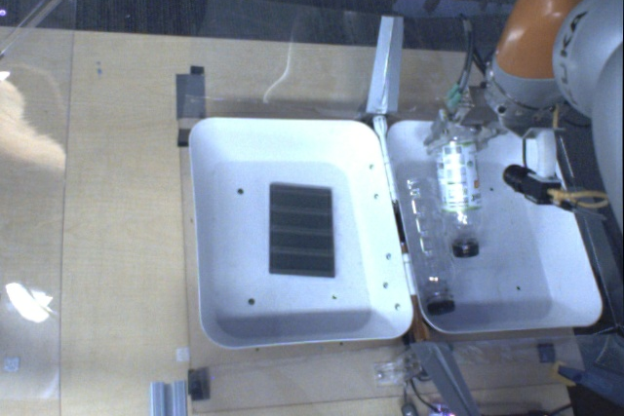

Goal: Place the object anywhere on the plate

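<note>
Two white bins are seen side by side on the bench point(117, 239), their inner rims nearly touching.

- The left bin point(210, 209) bears a dark ribbed plate point(301, 229) at its middle. White floor is left open all round the plate, and nothing is seen lying on it.
- The right bin point(546, 278) is more crowded. Its right and near floor is left bare.

The arm point(551, 15) is brought in from the right over the far end of the right bin. The gripper point(456, 124) is seen at the far end of a clear bottle point(458, 182), touching or just over it. Glare and clear plastic blur that spot, so it cannot be told whether the gripper is parted or closed, nor whether the bottle is held.

The clear bottle is laid lengthwise in the right bin, with its black cap point(466, 248) towards the near side. It is well apart from the plate, with both inner rims between them.

A second clear bottle point(425, 229) is lying along the right bin's left wall, just beside the first, with its dark cap point(440, 305) near the corner. A black fitting point(526, 178) with a cable is seen to the right of the gripper.
</note>
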### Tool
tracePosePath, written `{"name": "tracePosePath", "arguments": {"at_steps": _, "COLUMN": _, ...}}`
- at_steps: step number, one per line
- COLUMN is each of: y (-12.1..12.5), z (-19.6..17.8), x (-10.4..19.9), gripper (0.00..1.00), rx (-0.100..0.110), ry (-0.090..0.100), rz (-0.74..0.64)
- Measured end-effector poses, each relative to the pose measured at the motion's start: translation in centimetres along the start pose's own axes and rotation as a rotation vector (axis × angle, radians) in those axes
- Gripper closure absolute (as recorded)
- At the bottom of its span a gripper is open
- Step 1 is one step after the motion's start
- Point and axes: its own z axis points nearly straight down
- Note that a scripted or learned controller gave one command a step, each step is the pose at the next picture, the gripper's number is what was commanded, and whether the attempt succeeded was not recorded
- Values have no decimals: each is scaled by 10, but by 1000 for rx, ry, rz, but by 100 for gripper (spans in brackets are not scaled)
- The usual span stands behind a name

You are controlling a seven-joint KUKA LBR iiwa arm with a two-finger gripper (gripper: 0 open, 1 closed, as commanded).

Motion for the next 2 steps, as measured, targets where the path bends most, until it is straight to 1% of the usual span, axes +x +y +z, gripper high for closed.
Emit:
{"name": "tracePosePath", "arguments": {"at_steps": 1, "y": -33, "z": -50, "x": 64, "gripper": 100, "rx": -3, "ry": 4, "rz": -289}}
{"name": "tracePosePath", "arguments": {"at_steps": 2, "y": -48, "z": -90, "x": 108, "gripper": 100, "rx": -4, "ry": 4, "rz": -465}}
